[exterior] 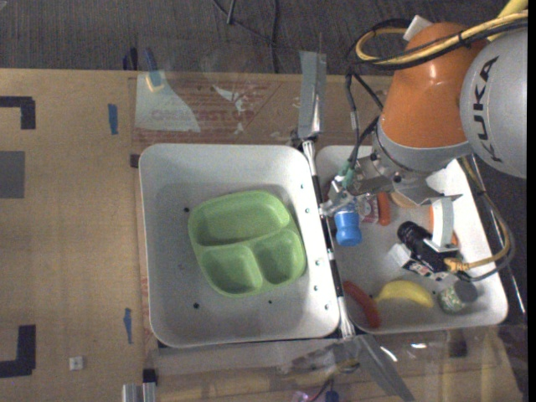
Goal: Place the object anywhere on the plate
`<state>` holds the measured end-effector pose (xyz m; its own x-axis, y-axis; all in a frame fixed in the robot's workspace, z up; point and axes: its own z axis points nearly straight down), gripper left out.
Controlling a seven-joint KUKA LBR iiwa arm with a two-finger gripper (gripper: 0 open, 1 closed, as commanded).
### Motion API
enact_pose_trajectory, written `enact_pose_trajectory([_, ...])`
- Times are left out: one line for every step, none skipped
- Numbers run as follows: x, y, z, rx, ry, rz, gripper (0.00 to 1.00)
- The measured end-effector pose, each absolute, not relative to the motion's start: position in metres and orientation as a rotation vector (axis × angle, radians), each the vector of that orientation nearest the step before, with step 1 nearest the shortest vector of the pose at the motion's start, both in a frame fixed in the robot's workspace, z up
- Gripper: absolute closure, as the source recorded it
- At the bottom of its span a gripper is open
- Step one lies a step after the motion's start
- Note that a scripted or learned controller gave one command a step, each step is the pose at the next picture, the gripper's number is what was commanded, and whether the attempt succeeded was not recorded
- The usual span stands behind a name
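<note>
A light green plate (244, 241) with three compartments lies in the middle of the left white bin (167, 308). My gripper (346, 198) hangs over the left side of the right bin (494, 308), just right of the wall between the bins. A blue cylinder-shaped object (347, 228) sits directly under the gripper's tip, touching or nearly touching it. The view does not let me tell whether the gripper has hold of it. The arm's orange band (423, 82) hides the back of the right bin.
The right bin also holds a red item (383, 210) beside the gripper, an orange and white object (441, 221), a yellow banana (404, 292), a red elongated piece (362, 303) at the front left and a grey-green round thing (456, 298).
</note>
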<state>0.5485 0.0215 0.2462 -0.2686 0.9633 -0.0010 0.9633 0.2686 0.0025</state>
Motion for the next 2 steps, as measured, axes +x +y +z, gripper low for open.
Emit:
enact_pose_trajectory([0.5579, 0.0222, 0.2127, 1.762, 2.603, -0.001, 1.00])
enact_pose_trajectory([0.5581, 0.0217, 0.2129, 1.763, 2.602, 0.000, 0.00])
